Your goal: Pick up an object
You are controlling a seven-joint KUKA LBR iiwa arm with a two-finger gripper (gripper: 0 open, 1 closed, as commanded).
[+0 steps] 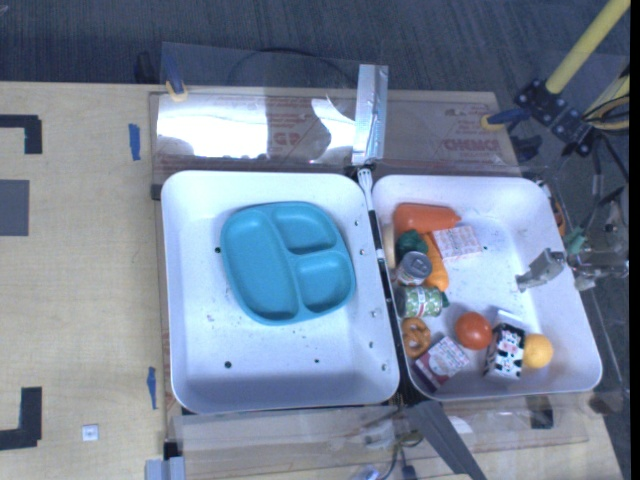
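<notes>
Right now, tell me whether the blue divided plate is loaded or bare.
Bare. The blue divided plate lies flat in the left bin, all compartments showing plain blue.

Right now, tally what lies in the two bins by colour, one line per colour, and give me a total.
Blue: 1, the divided plate in the left bin.
Orange: 2, the carrot and the pretzel.
Red: 1, the tomato.
Yellow: 1, the lemon.
Green: 1, the can.
Black and white: 1, the carton.
Total: 7 that I can tell apart; the right bin holds a few more I cannot make out.

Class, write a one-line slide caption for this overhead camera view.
Gripper hovers over the right bin of small groceries; a blue divided plate lies in the left bin.
</notes>
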